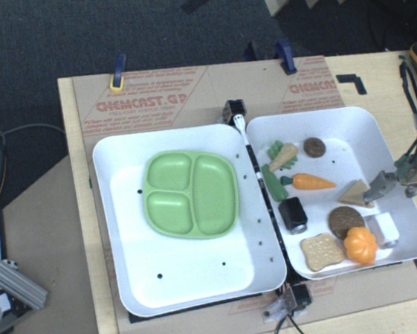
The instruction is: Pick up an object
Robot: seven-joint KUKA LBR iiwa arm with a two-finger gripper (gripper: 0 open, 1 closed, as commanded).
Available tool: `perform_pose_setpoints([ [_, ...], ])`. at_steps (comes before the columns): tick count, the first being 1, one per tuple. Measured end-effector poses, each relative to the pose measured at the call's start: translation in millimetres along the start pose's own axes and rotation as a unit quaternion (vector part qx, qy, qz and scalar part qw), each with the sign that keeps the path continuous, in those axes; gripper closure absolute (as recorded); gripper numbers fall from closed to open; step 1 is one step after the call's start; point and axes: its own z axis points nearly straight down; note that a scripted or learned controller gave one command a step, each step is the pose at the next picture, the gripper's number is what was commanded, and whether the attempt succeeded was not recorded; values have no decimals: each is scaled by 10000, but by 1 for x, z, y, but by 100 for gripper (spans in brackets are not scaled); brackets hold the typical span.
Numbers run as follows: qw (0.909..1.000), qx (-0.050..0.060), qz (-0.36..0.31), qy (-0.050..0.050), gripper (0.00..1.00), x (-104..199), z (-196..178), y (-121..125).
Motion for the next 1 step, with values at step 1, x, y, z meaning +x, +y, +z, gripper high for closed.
perform_pose_setpoints([
  [1, 10000, 29, 3, 16, 0, -2, 43, -1],
])
